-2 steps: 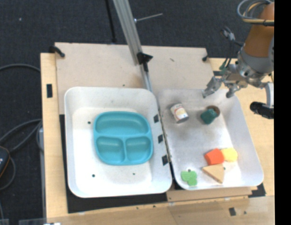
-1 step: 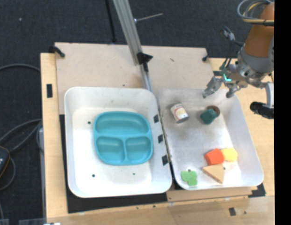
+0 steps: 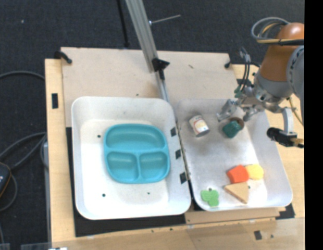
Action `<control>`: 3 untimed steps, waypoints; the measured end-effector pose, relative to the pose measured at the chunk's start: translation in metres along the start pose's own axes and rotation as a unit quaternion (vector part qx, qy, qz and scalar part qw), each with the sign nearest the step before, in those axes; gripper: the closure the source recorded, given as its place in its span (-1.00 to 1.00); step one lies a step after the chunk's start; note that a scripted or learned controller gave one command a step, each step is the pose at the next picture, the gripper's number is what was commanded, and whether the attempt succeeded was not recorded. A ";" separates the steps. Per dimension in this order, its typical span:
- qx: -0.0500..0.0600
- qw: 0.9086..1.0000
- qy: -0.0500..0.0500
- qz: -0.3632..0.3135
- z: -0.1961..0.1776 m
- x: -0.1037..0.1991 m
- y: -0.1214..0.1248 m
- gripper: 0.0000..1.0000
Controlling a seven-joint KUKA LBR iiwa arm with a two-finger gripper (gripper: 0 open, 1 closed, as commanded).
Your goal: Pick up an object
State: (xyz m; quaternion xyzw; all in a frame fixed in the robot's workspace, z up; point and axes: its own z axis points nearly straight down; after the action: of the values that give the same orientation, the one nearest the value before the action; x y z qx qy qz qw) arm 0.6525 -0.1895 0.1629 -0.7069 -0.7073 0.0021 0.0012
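The arm leans in over the far side of the right bin (image 3: 265, 191), and its tool (image 3: 235, 117) hangs right at a dark green block (image 3: 232, 128). The block sits just under the fingertips, low against the bin floor or barely off it; from here I cannot tell whether the tool is closed on it or only poised above, and I cannot say how wide it stands. My guess is that this is the grasping step, with the green block as the target. What comes next depends on the grip: if the block is pinched, a straight lift would prove it; if not, the tool needs to settle around the block and close before rising.

Just beside the green block, toward the left bin (image 3: 83, 113), lies a small can (image 3: 199, 125) on its side. Well apart from the block, at the near end of the same bin, sit an orange block (image 3: 237, 174), a yellow piece (image 3: 255, 171) touching it, a tan wedge (image 3: 238, 192) and a green leafy toy (image 3: 209, 196). The left bin holds a teal divided tray (image 3: 136, 153).

Both bins rest on a pale wooden counter (image 3: 109, 72). A metal rail (image 3: 143, 27) slants up from it, and the floor around is dark carpet with cables.
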 end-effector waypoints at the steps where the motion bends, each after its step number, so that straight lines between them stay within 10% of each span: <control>1: -0.001 1.000 0.000 0.001 0.045 -0.009 -0.003 -1.00; 2: -0.005 1.000 -0.003 0.001 0.056 -0.013 -0.001 -1.00; 3: -0.007 1.000 -0.005 0.001 0.044 -0.014 0.000 1.00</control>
State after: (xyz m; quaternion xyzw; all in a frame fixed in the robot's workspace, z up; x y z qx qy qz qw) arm 0.6525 -0.2038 0.1194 -0.7076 -0.7066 0.0001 -0.0072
